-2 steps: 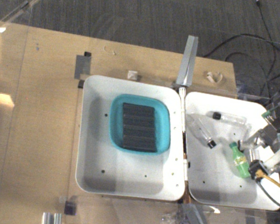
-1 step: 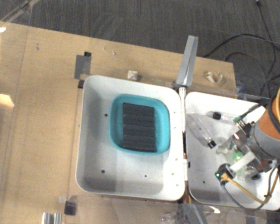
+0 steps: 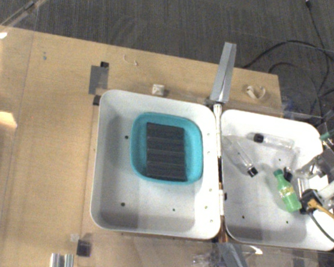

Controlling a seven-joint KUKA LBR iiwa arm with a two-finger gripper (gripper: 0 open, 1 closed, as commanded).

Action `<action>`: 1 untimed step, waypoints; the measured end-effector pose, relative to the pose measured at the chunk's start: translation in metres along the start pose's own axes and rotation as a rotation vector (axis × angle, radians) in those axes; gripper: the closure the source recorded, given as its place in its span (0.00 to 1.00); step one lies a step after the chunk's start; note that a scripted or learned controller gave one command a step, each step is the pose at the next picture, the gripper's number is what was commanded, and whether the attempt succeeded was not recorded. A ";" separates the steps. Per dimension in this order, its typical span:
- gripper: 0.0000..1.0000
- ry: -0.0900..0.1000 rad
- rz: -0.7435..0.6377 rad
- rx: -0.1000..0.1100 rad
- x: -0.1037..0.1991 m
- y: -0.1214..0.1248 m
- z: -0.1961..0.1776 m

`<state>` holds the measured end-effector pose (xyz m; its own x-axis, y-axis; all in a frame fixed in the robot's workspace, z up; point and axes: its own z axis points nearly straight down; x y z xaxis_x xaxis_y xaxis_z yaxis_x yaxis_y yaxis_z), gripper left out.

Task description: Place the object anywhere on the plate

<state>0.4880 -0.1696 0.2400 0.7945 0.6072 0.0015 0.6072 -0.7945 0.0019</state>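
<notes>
While my gripper (image 3: 305, 178) hangs just beside the green bottle (image 3: 288, 196) in the right bin (image 3: 248, 213), I cannot tell how open it is. For a good grasp I should take the bottle across its body, then lift high before crossing to the teal plate (image 3: 136, 145).

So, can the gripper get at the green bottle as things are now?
Probably yes: the green bottle lies uncovered in the right bin, close beside the gripper, and the clear tubes lie apart from it.
</notes>
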 end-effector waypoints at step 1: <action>0.00 0.001 0.062 0.001 0.014 -0.018 0.003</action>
<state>0.4884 -0.1463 0.2368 0.8309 0.5565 0.0023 0.5565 -0.8309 0.0005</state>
